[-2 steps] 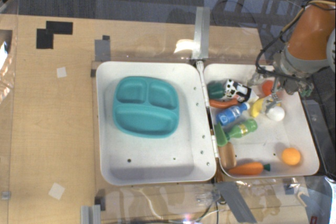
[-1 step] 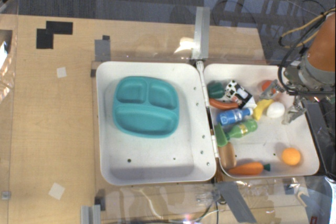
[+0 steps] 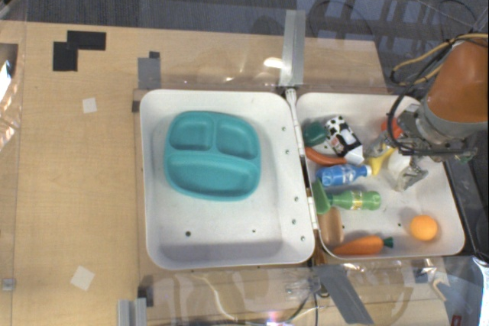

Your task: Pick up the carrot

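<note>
At about 6 o'clock in the right bin [image 3: 455,240], against the near wall, the carrot [image 3: 357,245] is seen lying flat: orange, tapered, with a dark green stub at its right end. It is touched by nothing; the pick is judged not yet begun. The gripper [image 3: 411,175] is poised at roughly 2 o'clock in the same bin, well apart from the carrot; whether it is released or clenched cannot be told. Descent, grasp and lift all remain

The carrot [image 3: 358,245] lies against the near wall — green bottle [image 3: 354,200] just behind, open floor rightward.
</note>
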`<state>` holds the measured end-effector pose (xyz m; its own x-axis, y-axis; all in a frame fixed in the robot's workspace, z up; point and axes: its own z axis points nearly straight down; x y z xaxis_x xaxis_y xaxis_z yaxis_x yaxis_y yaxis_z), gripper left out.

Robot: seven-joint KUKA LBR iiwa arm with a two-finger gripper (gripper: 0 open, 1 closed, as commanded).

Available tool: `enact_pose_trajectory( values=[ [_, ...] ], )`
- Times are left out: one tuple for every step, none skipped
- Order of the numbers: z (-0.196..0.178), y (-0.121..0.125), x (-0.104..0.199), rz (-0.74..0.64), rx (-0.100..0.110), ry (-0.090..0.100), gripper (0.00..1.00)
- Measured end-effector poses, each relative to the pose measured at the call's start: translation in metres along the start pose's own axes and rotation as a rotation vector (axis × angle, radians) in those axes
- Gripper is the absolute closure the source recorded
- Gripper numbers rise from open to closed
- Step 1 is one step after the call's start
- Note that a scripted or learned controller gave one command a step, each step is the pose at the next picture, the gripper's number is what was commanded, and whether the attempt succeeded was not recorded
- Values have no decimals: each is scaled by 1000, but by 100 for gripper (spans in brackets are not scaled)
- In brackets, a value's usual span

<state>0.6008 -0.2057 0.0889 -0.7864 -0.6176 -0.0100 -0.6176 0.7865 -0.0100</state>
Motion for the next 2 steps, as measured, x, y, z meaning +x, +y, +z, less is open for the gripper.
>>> enact_pose_trajectory(
  values=[
    [-1, 42, 53, -192, -5, 4, 0],
    [-103, 57, 74, -678, -1, 1, 0]
  ],
)
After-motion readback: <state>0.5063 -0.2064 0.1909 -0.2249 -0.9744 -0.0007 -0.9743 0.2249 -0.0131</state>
